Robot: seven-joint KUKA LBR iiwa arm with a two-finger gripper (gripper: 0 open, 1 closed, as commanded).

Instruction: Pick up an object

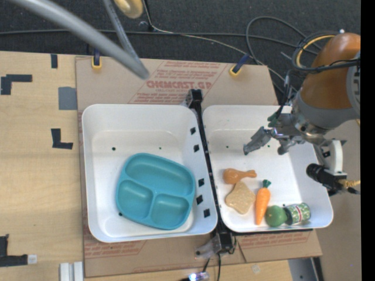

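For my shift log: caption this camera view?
Open gripper hovers above right bin holding toy food; blue tray sits in left bin.

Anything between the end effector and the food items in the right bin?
Nothing visible. The end effector hangs over bare floor in the upper part of the right bin. The chicken drumstick, bread slice, carrot and green can lie below it in the view, uncovered.

We saw a light wooden bench [35, 174] carrying a brown cardboard sheet [176, 81], with two shallow white plastic bins [96, 122] side by side upon it.
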